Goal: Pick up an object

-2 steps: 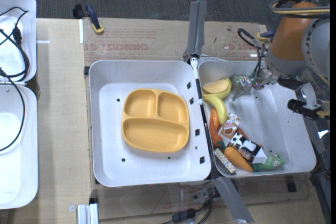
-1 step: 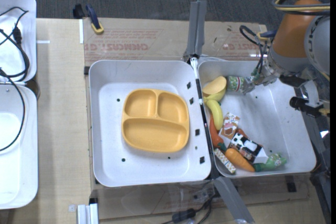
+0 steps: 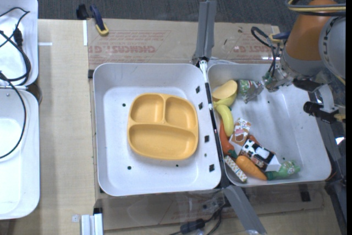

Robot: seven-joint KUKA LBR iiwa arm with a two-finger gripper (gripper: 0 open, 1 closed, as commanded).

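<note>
From my station I see the arm (image 3: 316,30) reaching in from the right, its grey body and orange band hanging over the far right corner of the right bin (image 3: 286,118). The tool (image 3: 273,81) sits low near that bin's far wall, but it is small and cluttered with cables, so I cannot tell how it stands or whether anything is caught in it.

The pickable objects crowd the left side of the right bin. A pale yellow wedge-shaped piece (image 3: 225,91) lies at the far left, with a smooth curved banana (image 3: 225,118) just below it. Near the tool lies a crinkled, shiny wrapper with green print (image 3: 249,88). Further toward me lie a small printed carton in red and white (image 3: 240,132), a black-and-white patterned box (image 3: 257,154), an orange carrot-shaped item (image 3: 250,168) and a green glossy packet (image 3: 286,169).

The left bin (image 3: 110,135) is a shallow white plastic tray with rounded corners. In its middle rests a matte orange-yellow plate (image 3: 163,126), rounded-square, divided into three compartments.

Both bins stand on the light wooden bench (image 3: 60,118), backed by a flat sheet of printed brown cardboard (image 3: 143,41).
</note>
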